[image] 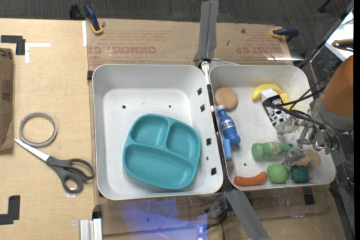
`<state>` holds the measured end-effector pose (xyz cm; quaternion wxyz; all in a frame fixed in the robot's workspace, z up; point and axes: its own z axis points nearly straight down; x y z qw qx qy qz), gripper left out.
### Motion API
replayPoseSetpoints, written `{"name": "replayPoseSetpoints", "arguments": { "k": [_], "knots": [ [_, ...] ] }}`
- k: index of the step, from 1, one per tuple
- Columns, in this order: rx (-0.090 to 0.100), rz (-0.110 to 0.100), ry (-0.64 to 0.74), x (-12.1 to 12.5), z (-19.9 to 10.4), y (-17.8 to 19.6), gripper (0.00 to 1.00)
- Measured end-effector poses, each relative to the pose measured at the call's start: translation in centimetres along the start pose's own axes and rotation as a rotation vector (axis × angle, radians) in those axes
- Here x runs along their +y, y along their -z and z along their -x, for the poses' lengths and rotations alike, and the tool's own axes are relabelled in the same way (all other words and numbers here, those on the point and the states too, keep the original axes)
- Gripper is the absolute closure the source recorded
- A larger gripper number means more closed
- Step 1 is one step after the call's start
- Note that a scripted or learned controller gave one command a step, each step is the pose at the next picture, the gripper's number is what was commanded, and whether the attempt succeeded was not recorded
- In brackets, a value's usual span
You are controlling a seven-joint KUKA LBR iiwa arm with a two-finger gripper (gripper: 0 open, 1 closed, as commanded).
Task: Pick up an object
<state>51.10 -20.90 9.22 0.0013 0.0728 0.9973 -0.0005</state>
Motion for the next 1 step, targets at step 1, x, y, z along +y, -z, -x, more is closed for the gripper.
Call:
{"name": "replayPoseSetpoints", "arguments": {
  "k": [1],
  "knots": [
    [-0.002,0.000,-0.172,-0.28,6.35,0.05,0.00]
  ]
}}
